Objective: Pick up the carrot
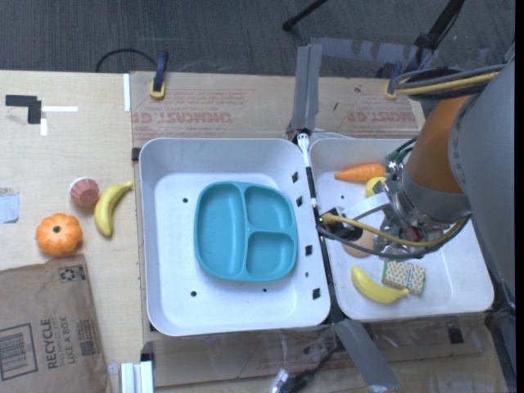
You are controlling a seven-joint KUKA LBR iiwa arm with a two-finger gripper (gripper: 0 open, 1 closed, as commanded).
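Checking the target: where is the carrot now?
In the camera view, the carrot lies at the far end of the right bin, just left of the arm's orange band.

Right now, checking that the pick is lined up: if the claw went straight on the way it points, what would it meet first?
The claw seems to point down: likely the right bin's floor by a tan round thing, not the carrot farther back. Depth is unclear.
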